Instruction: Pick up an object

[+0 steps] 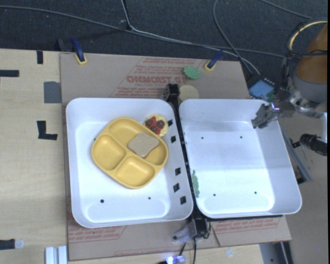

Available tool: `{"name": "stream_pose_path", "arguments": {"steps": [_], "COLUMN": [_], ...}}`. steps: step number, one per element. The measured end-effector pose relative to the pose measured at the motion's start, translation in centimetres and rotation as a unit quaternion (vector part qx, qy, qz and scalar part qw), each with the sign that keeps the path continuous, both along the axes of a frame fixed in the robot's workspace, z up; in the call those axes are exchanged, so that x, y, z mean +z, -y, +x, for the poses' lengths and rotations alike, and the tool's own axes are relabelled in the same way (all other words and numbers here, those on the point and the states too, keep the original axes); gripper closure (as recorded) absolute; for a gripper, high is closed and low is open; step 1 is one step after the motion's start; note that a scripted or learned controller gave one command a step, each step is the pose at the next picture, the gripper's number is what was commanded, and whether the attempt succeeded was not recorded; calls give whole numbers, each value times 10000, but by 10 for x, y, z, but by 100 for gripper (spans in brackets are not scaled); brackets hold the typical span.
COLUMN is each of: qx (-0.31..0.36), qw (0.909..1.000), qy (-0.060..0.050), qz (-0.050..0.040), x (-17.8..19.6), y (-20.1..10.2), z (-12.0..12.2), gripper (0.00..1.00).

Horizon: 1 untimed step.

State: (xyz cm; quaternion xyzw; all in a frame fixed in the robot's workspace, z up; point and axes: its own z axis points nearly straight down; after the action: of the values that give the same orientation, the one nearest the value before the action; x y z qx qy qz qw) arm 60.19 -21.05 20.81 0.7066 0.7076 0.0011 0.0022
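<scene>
Yellow tray (129, 157), four compartments, sits in the left bin (82, 202), tilted so its long axis runs from about 10 o'clock to 4 o'clock; it fills the middle of that bin; a tan, flat square piece (143, 144), like a slice of toast, lies on it at the meeting of the upper compartments; a small red and dark item (156, 124) on a yellow base sits just beside the tray's upper right edge, at about 1 o'clock from tray centre, close to the bin wall.

Gripper (262, 118) hangs at the upper right rim of the right bin (286, 202), at about 2 o'clock in frame; nothing seen between its fingers; how far they are parted cannot be told at this size and angle.

Key relation: every candidate object lies toward 9 o'clock from the gripper, across the divider between the bins; the red item is nearest, then the tan piece; judged, the next move needs a long traverse left, then descent.

Right bin holds nothing large; a small green scrap (194, 181) lies at its left wall, lower half.

Outside the bins: a green round piece (191, 72) on the cardboard at 12 o'clock; blue-and-yellow clamps (78, 53) on the board's top edge.

Task judged at its start; nothing grasped.
</scene>
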Motion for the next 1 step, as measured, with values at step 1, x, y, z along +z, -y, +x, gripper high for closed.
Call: {"name": "stream_pose_path", "arguments": {"steps": [1], "qx": [29], "qw": [10000], "qy": [-22], "qz": [18], "x": [4], "y": [-64], "z": [8], "gripper": [100]}}
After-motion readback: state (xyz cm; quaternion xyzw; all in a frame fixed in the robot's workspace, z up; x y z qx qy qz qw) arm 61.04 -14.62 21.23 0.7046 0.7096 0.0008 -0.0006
